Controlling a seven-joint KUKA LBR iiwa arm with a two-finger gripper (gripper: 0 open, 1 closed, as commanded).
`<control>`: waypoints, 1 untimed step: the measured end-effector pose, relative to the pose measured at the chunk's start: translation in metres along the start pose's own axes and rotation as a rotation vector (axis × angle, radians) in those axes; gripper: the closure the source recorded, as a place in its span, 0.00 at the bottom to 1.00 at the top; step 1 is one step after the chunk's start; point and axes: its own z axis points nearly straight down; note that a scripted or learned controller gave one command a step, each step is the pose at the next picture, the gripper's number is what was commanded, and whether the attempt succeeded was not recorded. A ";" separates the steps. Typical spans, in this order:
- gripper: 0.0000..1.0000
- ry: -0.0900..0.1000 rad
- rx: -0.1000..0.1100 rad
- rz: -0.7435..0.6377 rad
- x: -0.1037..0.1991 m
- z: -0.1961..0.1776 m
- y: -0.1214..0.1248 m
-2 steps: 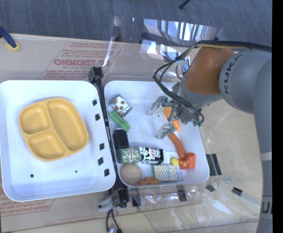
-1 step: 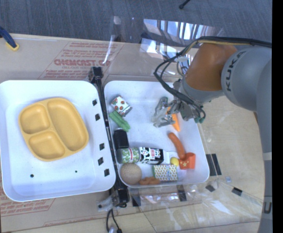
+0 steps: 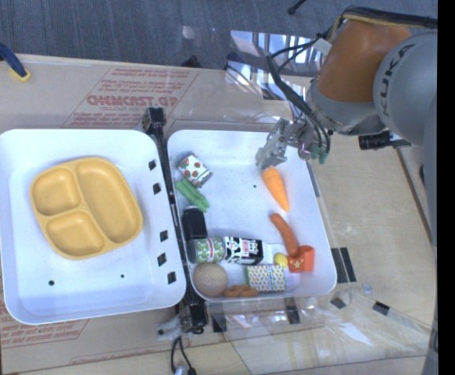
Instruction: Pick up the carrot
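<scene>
On the far left of the desk (image 3: 212,84), a shallow white left bin (image 3: 8,233) held a yellow plastic plate with 3 compartments (image 3: 85,207), lying flat near the bin's middle. A row of black clips (image 3: 163,209) ran along the seam where the 2 bins met.

The shallow white right bin (image 3: 235,143) carried the rest. Along its left side sat a small can with a dotted wrapper (image 3: 194,169), a green pod-shaped toy vegetable (image 3: 191,195) just below it, and a black block (image 3: 193,224) under that. Across the lower part lay a cow-patterned bottle on its side (image 3: 229,249), with a round tan ball (image 3: 210,277) and a small patterned box (image 3: 266,277) below it along the near wall. Towards the lower right, an orange-red sausage-shaped toy (image 3: 285,233) touched a small red cup (image 3: 302,260).

The orange tapered carrot (image 3: 275,188) lay in the upper right part of the right bin, its wide end pointing up towards the gripper (image 3: 275,151). The gripper hung just above that wide end, at the end of the grey arm with its orange band (image 3: 360,57). Whether the gripper was clenched or released could not be told, and the carrot rested on the bin floor.
</scene>
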 end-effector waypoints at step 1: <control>1.00 0.009 0.000 0.169 0.049 -0.012 0.060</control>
